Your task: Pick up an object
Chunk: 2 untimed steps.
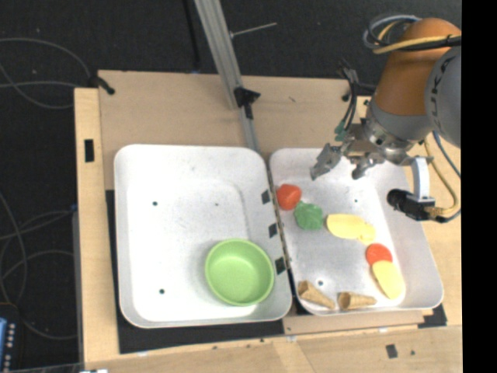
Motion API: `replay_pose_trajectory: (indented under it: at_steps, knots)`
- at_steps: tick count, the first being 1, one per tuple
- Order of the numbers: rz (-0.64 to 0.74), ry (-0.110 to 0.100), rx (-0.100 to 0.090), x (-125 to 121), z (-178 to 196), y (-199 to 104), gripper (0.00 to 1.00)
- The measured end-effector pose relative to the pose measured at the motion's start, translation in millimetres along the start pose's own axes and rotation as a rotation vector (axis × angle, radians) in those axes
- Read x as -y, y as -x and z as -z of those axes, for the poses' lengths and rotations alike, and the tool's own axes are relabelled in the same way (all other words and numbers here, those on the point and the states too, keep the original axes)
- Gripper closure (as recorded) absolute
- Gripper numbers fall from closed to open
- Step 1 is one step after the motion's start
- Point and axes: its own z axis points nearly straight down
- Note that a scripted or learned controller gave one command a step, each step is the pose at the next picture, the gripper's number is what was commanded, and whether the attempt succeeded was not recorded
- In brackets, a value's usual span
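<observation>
Even overhead light, soft shadows, bins bright white (slightly blurry), surround dark.

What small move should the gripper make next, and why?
Probably lower toward the yellow piece. The gripper hangs open over the right bin with nothing between its fingers, and that piece lies just below it with space around it.

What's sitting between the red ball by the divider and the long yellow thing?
In the camera view, a green leafy lump lies between the red ball and the yellow piece.
</observation>
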Motion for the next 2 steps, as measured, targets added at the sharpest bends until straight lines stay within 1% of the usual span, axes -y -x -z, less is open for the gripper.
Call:
replay_pose_trajectory:
  at_steps: [1,2]
  knots:
    - [0.000,0.000,0.000,0.0,0.0,-0.2,0.00]
    - [-0.006,-0.005,0.005,2.7,-54.8,12.2,0.00]
